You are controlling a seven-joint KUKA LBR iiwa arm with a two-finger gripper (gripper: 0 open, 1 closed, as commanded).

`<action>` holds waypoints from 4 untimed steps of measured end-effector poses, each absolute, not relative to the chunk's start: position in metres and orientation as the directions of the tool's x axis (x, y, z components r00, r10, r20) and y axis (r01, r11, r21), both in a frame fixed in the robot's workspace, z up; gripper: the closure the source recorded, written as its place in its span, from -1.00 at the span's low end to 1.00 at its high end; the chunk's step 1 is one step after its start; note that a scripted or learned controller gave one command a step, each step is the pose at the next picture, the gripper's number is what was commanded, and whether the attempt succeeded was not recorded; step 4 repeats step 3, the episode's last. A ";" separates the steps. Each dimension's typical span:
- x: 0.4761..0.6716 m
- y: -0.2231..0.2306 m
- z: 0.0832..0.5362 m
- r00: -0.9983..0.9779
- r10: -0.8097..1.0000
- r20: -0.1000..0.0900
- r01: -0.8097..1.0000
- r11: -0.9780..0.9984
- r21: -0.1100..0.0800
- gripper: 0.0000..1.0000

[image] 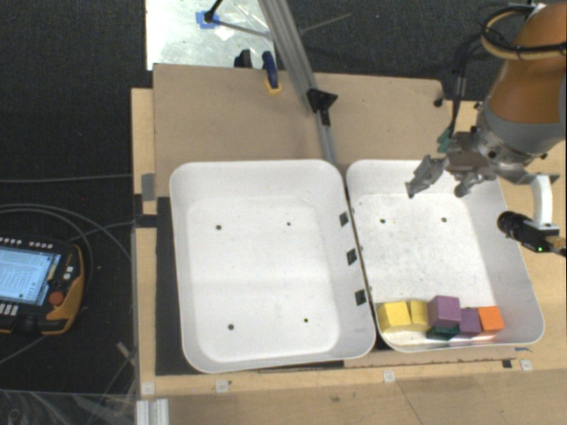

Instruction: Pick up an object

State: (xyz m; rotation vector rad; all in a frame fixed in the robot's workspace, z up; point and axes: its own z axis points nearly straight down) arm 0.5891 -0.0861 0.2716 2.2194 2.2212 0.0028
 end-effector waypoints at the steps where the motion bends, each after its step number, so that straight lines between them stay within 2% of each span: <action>1: 0.538 -0.100 0.140 0.002 1.000 0.001 1.000 -0.002 -0.007 -1.00; 2: 0.500 -0.083 0.088 0.001 1.000 0.002 1.000 -0.001 -0.004 -1.00; 3: 0.528 -0.088 0.091 -0.005 1.000 -0.001 1.000 0.005 0.005 -1.00; 4: 0.528 -0.088 0.091 -0.005 1.000 -0.001 1.000 0.005 0.005 -1.00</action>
